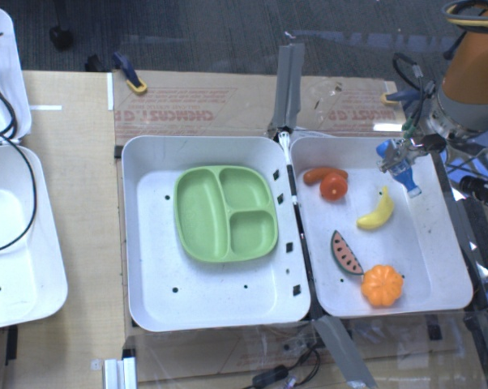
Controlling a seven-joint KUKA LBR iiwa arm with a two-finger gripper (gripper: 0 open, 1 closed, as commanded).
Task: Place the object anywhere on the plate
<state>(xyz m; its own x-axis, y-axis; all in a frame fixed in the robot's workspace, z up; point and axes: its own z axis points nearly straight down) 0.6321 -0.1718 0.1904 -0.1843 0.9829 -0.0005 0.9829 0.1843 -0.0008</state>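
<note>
- Dark grey carpet floor [228, 14] runs across the top, with a chair caster [61, 35] sitting on it at the upper left.
- Pale wooden bench [66, 104] below, a sheet of printed cardboard [195, 104] lying flat on it.
- A blue and yellow clamp [129, 73] grips the bench's far edge.
- Black cable [9, 120] loops over a white tub [17, 241] at the left.
- Even, soft light overall.

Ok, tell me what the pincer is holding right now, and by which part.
Cannot be told. The pincer hangs over the right bin's upper right corner, apart from the banana and tomato.
</note>
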